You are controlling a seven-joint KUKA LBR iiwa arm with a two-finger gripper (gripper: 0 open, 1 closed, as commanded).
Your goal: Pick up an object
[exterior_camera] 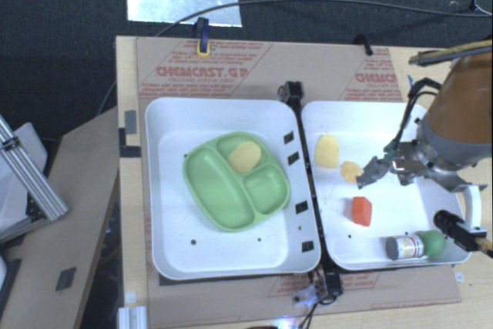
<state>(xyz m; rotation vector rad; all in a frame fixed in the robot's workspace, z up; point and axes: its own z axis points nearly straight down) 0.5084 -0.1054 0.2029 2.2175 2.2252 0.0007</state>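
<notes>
Your gripper (373, 172) hovers low in the right bin (339, 252), tip just beside the small yellow piece (350, 170); can't tell how the jaws stand. Red block (361, 211) sits just below, untouched.

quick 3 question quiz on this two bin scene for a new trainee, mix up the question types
1. True or false: the green divided plastic plate lies in the right white bin.
2. Which item lies nearest the gripper?
A. small yellow-orange lump
B. red block
C. silver metal can
3. Fill in: the pale yellow rounded piece on the plate rests in its ____ compartment, as seen by the camera.

Key
1. False; it lies in the left white bin.
2. A
3. upper
</notes>
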